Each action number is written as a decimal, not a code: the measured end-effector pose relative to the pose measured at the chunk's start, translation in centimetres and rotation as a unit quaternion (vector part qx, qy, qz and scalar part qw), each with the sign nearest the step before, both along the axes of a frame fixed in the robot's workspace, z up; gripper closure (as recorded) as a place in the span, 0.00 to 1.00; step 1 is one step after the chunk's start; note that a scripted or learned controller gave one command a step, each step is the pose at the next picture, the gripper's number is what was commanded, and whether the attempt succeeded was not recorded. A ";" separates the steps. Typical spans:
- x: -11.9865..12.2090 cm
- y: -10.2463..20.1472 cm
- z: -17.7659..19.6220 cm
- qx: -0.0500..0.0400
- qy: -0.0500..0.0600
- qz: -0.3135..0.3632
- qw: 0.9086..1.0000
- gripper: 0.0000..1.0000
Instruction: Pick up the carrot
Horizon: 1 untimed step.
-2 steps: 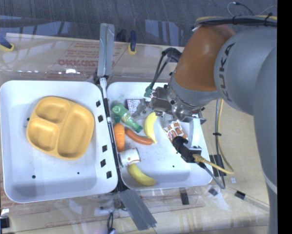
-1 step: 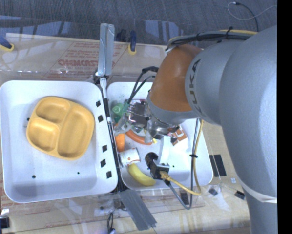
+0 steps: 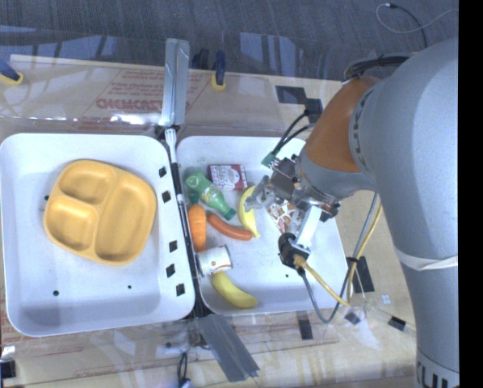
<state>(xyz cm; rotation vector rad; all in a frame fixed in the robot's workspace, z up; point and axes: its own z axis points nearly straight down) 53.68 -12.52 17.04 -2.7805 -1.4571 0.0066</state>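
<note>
Two carrots [image 3: 197, 225]; two bananas [image 3: 233, 291]; one yellow tray [image 3: 101, 210].

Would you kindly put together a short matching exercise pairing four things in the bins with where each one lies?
Things:
1. yellow divided plate
2. carrot
3. banana
4. small red packet

Places:
A. near the front edge of the right bin
B. toward the back of the right bin
C. in the left bin
D. in the right bin, beside the wall between the bins

Pairs: 1-C, 2-D, 3-A, 4-B
</note>
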 end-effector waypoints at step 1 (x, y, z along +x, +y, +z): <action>-1.1 11.4 2.1 0.001 0.000 -0.047 0.999 0.00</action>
